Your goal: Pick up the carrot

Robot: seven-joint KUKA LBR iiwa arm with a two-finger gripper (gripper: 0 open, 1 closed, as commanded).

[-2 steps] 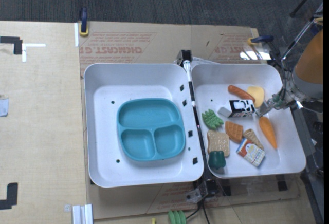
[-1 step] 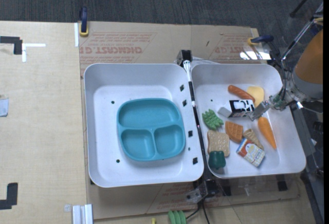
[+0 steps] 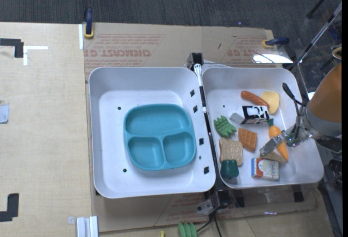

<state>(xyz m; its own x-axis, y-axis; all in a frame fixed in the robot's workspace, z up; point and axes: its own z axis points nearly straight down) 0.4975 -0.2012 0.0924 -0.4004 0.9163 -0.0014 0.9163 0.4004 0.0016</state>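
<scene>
Gripper [image 3: 276, 144] sits low over the carrot [image 3: 278, 140] in your right bin [image 3: 304, 173], grip state unreadable, so lifting remains.

We see a blue divided plate [image 3: 160, 137] in the left bin [image 3: 103, 122]; toy foods crowd the right bin [image 3: 217, 81].

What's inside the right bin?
Right bin holds a carrot, sausage, cheese, lettuce, bread and carton; the pincer covers part of the carrot.
</scene>
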